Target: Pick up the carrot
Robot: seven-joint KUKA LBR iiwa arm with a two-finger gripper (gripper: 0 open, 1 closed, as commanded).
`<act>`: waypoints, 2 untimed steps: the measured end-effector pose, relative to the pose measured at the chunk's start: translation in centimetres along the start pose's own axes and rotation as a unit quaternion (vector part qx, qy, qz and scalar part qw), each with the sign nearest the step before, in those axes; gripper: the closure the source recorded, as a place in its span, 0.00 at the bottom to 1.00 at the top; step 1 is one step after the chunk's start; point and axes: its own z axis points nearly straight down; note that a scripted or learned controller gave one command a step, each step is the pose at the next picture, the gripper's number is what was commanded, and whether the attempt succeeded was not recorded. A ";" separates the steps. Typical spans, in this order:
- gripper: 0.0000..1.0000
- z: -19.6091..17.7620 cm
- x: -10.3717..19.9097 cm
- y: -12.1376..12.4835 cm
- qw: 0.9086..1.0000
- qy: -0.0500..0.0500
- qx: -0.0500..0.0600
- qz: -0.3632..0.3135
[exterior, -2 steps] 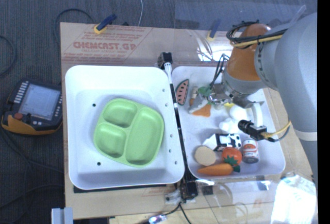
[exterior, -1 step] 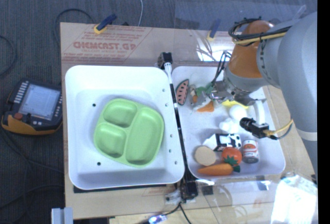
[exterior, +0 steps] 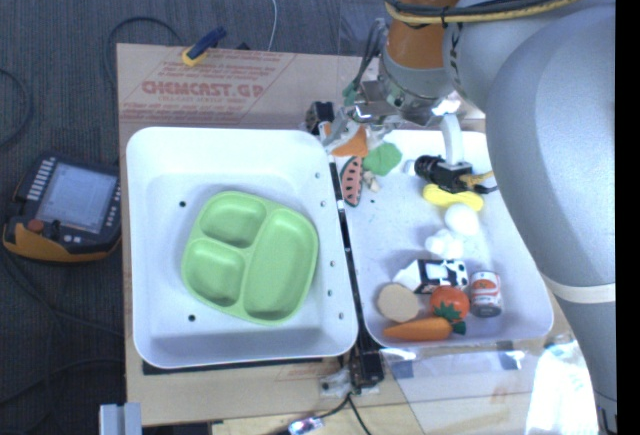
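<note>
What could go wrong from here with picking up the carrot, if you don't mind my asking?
1. The carrot lies at the near edge of the right bin, while the end effector is at the far end, over other toys; it may grab the watermelon slice instead.
2. The carrot touches the tomato and a tan disc, so a grasp could catch or push those.
3. It sits close to the bin wall, which may block a finger.

carrot [exterior: 417, 329] orange | divided plate [exterior: 251, 255] light green | bins [exterior: 160, 223] white
</note>
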 end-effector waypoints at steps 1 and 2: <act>1.00 0.5 5.0 0.1 0.994 -0.001 0.005 0.113; 1.00 0.4 0.6 -0.1 0.980 -0.001 0.005 -0.197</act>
